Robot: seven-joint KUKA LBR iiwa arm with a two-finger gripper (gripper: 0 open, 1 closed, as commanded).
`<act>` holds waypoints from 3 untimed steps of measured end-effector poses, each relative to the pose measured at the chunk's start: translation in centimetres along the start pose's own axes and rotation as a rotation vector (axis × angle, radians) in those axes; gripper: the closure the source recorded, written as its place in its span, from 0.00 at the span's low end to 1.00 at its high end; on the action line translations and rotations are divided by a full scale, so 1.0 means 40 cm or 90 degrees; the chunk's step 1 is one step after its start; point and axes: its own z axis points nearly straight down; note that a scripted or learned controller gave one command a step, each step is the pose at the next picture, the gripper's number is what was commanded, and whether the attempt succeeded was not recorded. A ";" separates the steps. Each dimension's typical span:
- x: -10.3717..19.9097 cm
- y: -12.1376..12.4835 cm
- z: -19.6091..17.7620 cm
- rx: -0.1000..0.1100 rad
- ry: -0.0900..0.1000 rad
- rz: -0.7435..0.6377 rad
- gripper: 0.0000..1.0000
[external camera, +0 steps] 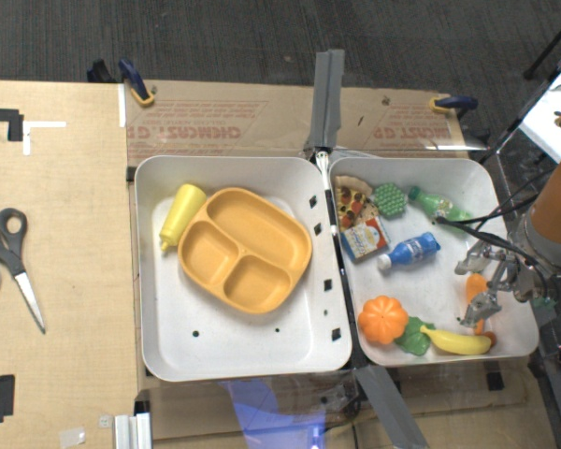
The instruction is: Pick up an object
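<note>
Reaching in from the right, the grey arm with its orange band (553,215) hangs over the right edge of the right-hand shallow white bin (481,178). The metal two-finger end effector (480,296) points left and down into that bin's lower right part; its two fingers (469,264) stand spread apart with nothing between them. A small orange piece (474,288) lies right at the fingers, partly hidden; touching or not, cannot tell.

Right bin contents: a yellow plastic banana (461,342) along the lower wall, just below the end effector; a green toy vegetable (412,338) beside it; a round orange toy pumpkin (383,318) touching that. Higher up: a small clear bottle with blue label (409,251), a flat blue-and-white packet (363,239), a toy pizza slice (353,204), a green knobbly round toy (389,199), a green plastic bottle (437,204).

Left-hand white bin (159,335): an orange-yellow three-compartment tray (245,249), tilted, with a yellow squeeze bottle (181,215) touching its upper left rim.

Light wooden bench (56,251) carries grey-handled scissors (17,260) at far left. Brown cardboard sheet (224,124) behind the bins, held by blue clamps (136,80). Dark carpeted floor (262,17) beyond.
</note>
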 end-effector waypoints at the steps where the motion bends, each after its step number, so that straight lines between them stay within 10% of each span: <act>1: 0.018 -0.012 0.048 0.000 0.004 0.005 0.00; 2: 0.014 -0.011 0.024 0.001 0.002 0.002 1.00; 3: 0.079 0.140 -0.028 -0.002 0.006 0.019 1.00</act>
